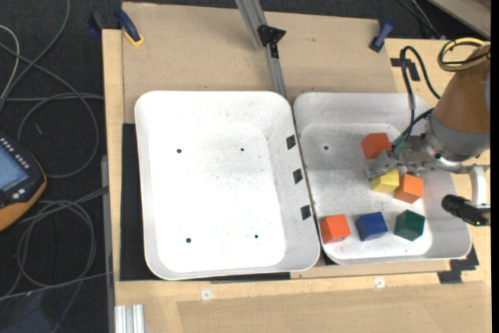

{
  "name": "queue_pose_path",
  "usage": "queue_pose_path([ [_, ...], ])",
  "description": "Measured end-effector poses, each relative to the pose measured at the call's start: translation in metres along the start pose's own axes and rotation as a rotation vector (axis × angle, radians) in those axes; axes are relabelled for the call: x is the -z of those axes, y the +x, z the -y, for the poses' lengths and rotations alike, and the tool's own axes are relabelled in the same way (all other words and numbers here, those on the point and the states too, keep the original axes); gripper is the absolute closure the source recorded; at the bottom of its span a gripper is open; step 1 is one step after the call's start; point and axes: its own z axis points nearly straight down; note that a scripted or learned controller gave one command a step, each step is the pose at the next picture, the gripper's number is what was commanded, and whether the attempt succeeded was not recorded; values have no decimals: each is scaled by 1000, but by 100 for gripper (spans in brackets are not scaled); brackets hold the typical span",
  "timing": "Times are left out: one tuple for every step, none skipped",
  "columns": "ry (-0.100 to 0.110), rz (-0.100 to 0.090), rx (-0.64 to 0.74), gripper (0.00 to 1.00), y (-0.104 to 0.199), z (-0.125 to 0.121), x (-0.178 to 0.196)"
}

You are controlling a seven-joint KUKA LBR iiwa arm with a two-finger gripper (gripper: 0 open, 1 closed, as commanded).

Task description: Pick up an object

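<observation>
The right bin [343, 121] holds several small blocks. An orange block [376, 144] lies near its middle, with a yellow block [383, 182] and a second orange block [410, 188] just in front of it. Along the front wall sit a third orange block [335, 227], a blue block [371, 225] and a green block [408, 224]. My gripper [392, 164] is low in this bin, between the first orange block and the yellow one, right above the yellow block. Its tip is dark and partly hidden by the wrist.
The left bin [210, 175] stands beside the right one, with a row of black clips on the shared wall. A slanted metal pole [251, 4] rises behind the bins. Cables hang by my wrist at the right edge.
</observation>
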Motion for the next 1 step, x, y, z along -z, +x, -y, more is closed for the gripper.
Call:
queue_pose_path([
  [-3, 0, 1, 100, 0, -1, 12],
])
